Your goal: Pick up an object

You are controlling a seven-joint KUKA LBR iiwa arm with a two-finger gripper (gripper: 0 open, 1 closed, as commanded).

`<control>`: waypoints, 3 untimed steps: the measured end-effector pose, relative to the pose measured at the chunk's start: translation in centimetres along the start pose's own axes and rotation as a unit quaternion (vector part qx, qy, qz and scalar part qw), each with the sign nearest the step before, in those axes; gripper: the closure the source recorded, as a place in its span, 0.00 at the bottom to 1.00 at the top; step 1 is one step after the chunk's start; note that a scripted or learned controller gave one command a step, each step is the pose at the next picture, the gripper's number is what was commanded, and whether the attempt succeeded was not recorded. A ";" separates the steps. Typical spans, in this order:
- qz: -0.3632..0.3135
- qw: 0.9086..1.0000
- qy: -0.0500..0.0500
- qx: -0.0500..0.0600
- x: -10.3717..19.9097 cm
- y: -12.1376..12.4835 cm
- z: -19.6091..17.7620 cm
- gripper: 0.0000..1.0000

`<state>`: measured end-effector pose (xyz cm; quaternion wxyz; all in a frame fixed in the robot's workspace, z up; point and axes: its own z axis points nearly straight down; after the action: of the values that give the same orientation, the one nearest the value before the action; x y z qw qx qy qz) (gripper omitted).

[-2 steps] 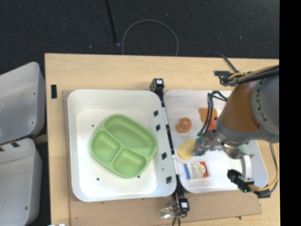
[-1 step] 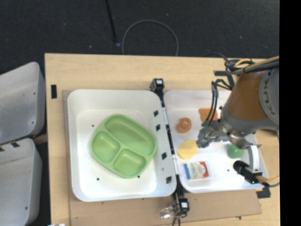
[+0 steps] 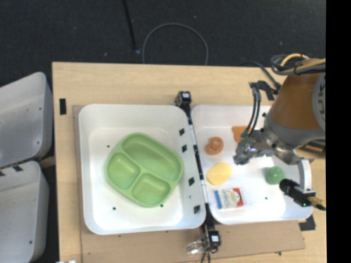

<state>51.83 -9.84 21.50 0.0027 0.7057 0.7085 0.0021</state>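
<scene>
Light wooden bench; claw, width unclear, above soft yellow lump. Best lowered straight, centred, before closing.

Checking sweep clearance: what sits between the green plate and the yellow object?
In the camera view, the divider, where the two bins' inner walls meet, with its black clips, runs between the green plate and the yellow object. Otherwise bare white bin floor.

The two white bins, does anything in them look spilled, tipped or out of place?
Nothing stands out. The green divided plastic plate lies flat but turned at an angle in the left bin; the small items sit apart in the right bin.
</scene>
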 end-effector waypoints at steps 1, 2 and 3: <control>0.000 1.000 0.000 0.002 -0.1 0.2 -2.0 1.00; -0.001 1.000 0.001 0.002 3.4 4.0 -2.9 1.00; -0.001 1.000 0.001 0.002 7.6 7.6 -1.8 1.00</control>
<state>59.39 -2.22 23.32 0.0006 0.7048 0.7094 0.0008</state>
